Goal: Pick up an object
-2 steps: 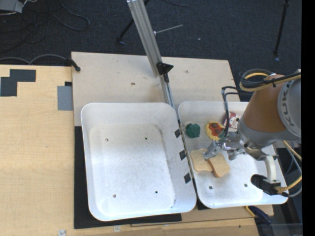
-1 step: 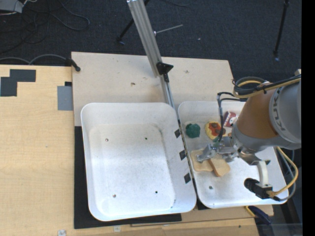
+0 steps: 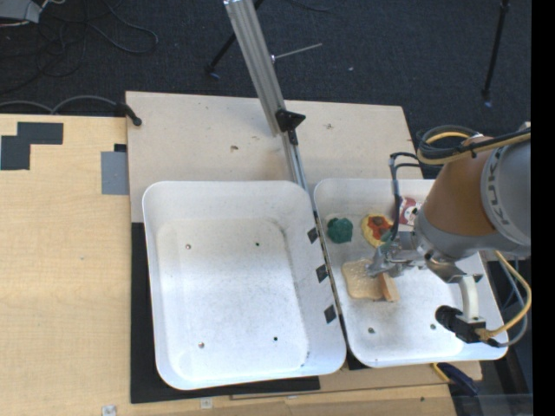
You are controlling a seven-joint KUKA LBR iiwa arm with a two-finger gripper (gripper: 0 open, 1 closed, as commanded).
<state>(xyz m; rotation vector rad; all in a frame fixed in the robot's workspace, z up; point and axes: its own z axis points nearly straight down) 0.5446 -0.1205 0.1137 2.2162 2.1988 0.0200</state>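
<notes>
From above and at a slant, the camera view looks down on a pale wooden counter (image 3: pixel 347 128) that carries two shallow white plastic bins with rounded corners. The left white bin (image 3: pixel 173 232) has a smooth, faintly speckled floor with a few small dark dots. In the right white bin (image 3: pixel 416 336) lie a flat tan bread-like slab (image 3: pixel 360 282), a small rounded dark-green lump (image 3: pixel 339 229) and a red-and-yellow rounded toy (image 3: pixel 377 226). The grey arm with its orange band (image 3: pixel 460 202) reaches in from the right, and its metal hand (image 3: pixel 382 265) sits just over the near edge of the tan slab. Whether the hand is apart or together cannot be told. A ribbed silver aluminium bar (image 3: pixel 260 68) slants across the counter's back. No writing is legible.
</notes>
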